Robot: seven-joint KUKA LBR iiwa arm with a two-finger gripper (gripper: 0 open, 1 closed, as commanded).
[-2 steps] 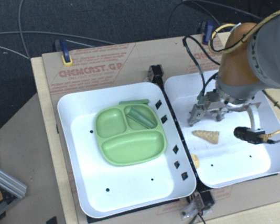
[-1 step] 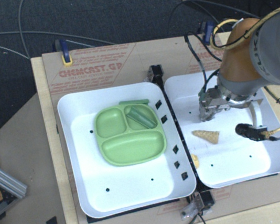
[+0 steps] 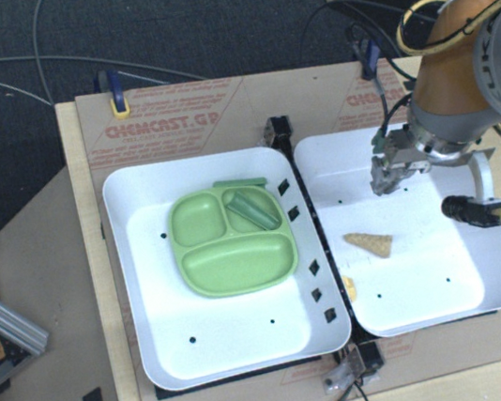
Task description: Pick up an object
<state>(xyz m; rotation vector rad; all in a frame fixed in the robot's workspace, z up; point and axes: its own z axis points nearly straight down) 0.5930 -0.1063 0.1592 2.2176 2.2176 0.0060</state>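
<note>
You are looking down at a slant on a bench (image 3: pixel 168 104) covered with brown board, carrying two shallow white bins side by side. The left bin (image 3: pixel 159 334) holds a pale green divided plate (image 3: pixel 232 245) with three compartments. A darker green piece (image 3: pixel 252 208) lies tilted in the plate's upper right compartment, and a flat green strip (image 3: pixel 240 184) sits just beyond the plate's far edge.

In the right bin (image 3: pixel 474 286), a small tan wedge-shaped object (image 3: pixel 371 242) lies on the floor, left of center and toward the near side, its point facing left. It sits alone, apart from the bin walls.

The arm (image 3: pixel 461 64) reaches in from the right, grey with its orange band showing above the wrist. Your gripper (image 3: pixel 388 179) points down over the far half of the right bin, beyond and slightly right of the wedge, well apart from it. Nothing can be seen between its fingers, and whether they are spread or closed cannot be made out from this angle.
</note>
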